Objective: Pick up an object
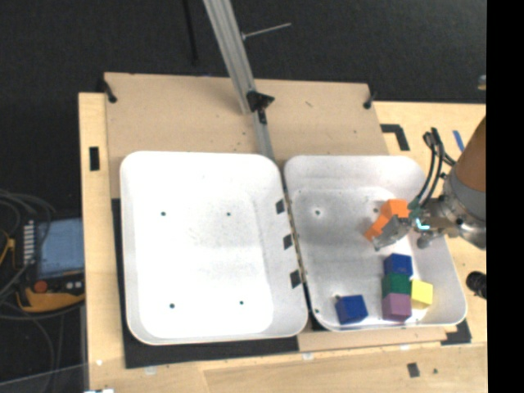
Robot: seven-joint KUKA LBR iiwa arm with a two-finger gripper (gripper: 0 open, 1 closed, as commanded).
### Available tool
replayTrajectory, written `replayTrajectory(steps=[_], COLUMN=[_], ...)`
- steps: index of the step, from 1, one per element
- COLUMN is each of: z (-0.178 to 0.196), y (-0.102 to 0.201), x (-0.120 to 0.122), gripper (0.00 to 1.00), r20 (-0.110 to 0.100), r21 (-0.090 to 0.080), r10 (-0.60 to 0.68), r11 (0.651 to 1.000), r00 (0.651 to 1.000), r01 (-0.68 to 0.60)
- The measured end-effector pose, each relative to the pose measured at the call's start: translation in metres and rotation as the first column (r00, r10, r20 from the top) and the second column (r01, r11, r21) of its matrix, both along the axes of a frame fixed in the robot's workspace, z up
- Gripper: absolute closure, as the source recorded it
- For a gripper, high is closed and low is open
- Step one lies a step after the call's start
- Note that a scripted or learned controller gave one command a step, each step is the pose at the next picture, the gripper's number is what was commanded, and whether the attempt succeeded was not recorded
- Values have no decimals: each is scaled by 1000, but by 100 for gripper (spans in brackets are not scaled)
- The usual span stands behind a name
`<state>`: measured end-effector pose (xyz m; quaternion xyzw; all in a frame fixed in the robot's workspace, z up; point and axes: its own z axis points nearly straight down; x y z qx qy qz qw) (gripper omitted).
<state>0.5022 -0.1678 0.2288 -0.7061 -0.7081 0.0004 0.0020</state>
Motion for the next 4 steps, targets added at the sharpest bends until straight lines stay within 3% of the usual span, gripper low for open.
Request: replayTrajectory(steps=[1,3,4], z=[2,-105,-131], y=[0,8,5], x=[1,12,14], gripper=[0,0,0], r20=[5,1,6], r21=[-1,-3,-6], r10=[-2,-6,-6], r11=[1000,1000,1000], r00=[1000,1000,1000], r01=[2,6,6])
